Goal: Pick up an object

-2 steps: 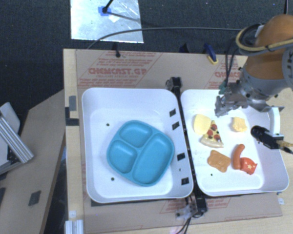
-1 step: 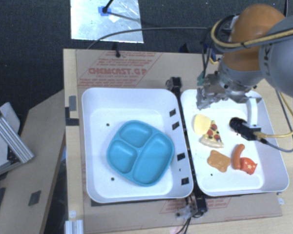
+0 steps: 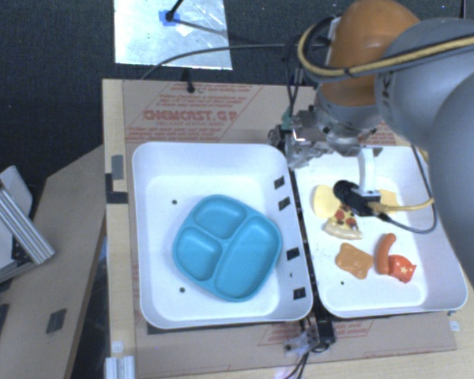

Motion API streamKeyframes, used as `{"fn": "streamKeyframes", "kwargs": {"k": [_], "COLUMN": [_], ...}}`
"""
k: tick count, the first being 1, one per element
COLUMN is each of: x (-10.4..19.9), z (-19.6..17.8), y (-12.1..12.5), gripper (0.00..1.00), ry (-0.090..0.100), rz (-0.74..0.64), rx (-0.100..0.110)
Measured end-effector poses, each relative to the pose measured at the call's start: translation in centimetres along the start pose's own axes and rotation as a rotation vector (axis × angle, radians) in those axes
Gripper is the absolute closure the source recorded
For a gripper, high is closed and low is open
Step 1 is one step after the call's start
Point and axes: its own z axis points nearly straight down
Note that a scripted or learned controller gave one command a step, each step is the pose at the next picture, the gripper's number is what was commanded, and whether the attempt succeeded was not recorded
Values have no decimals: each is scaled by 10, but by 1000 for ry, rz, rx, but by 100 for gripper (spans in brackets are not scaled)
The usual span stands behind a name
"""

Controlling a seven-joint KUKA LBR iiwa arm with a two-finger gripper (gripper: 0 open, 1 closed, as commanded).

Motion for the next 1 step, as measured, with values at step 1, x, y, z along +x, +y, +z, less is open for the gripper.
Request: {"fn": "streamKeyframes", "kwargs": {"k": [1], "x": [48], "z": [3], "y": [21], "gripper": [100], "ry": [0], "rz": [1], "rx": [-1]}}
